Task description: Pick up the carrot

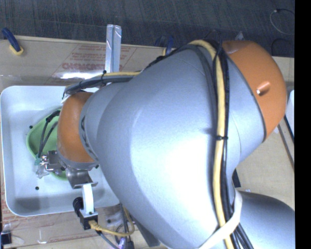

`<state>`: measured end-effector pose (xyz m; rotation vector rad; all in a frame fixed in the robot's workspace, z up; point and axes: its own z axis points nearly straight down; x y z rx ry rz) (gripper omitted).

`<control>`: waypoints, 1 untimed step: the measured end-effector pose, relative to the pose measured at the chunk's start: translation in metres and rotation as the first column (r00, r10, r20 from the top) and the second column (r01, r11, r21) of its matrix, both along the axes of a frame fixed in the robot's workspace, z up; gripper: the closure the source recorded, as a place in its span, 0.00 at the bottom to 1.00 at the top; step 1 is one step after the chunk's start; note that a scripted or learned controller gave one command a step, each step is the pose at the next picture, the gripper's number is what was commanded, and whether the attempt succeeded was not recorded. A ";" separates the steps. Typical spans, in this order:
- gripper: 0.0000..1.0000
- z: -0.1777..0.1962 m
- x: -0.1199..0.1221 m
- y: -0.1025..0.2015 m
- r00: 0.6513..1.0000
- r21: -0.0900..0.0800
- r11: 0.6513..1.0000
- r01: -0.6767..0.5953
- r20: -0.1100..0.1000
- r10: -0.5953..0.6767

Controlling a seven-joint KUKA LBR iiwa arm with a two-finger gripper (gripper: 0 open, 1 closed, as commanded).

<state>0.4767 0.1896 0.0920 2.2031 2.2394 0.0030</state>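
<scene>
The left white bin (13, 139) holds a green object (35, 139) at nine o'clock; the gripper (46, 166) sits over it — whether it grips anything, I cannot tell.

arm (186, 139) blocks the left bin (15, 139).

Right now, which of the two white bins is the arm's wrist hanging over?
The left bin, the one holding a green object beneath the wrist. The arm's grey body covers the place where the other bin would lie.
</scene>
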 end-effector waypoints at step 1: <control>0.00 0.093 0.005 0.027 0.880 -0.001 0.880 -0.474 -0.004 0.474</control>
